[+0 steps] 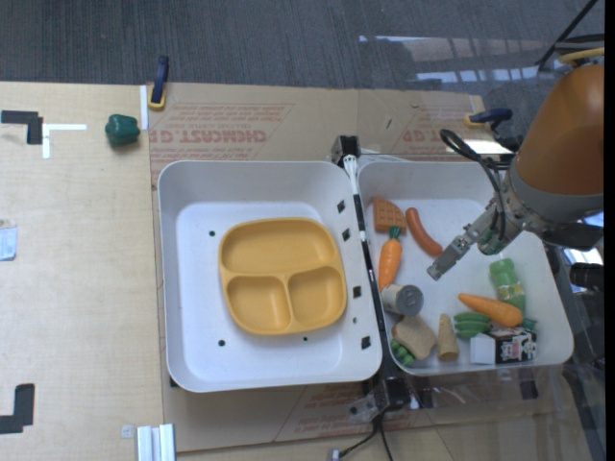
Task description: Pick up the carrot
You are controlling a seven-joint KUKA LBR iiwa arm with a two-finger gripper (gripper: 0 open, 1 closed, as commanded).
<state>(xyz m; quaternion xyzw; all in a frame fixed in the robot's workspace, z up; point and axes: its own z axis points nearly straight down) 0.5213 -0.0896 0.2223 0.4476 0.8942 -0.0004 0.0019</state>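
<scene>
Camera view: we logged the hand (444, 259) hovering in the right bin (557, 286), grip state impossible to tell. Two carrots lay there: one (388, 260) beside the left wall, another (491, 307) just below the hand. We judged a straight descent on the nearer best. Left bin (183, 286) held a yellow tray (282, 275).

L bin (183, 286) holds a yellow 3-compartment plate (283, 275). R bin (555, 286) has a sausage (424, 231), waffle pc (388, 215), small can (407, 300), green bottle (505, 279), b/w carton (509, 346). Green obj (122, 130) on bench, well apart from both bins.
</scene>
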